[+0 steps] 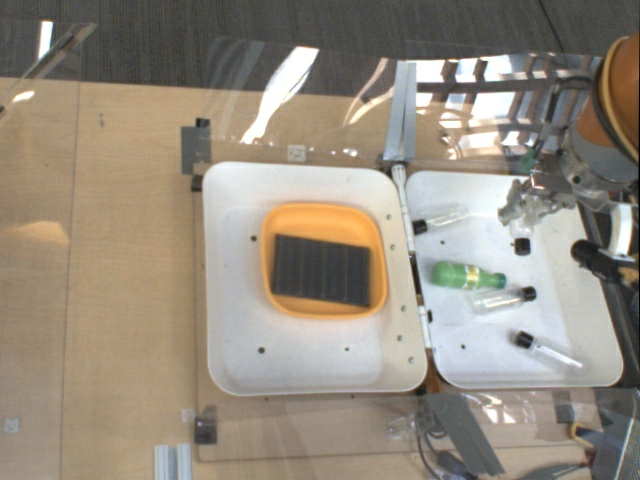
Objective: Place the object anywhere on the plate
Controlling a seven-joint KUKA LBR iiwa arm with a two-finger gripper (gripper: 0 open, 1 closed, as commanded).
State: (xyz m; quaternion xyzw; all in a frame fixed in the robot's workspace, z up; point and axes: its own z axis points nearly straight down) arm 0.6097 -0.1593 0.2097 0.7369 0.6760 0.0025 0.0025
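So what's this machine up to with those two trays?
A robot arm reaches in from the right, its gripper over the top of the right bin. That bin holds a green bottle and several clear tubes with black caps, such as one near the front. Nothing shows between its fingers. The left bin holds an orange plate with a dark ridged block on it.

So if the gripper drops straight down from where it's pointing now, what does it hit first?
Likely bare floor of the right bin near its back edge. The gripper hangs just above the small black-capped vial, though depth is unclear.
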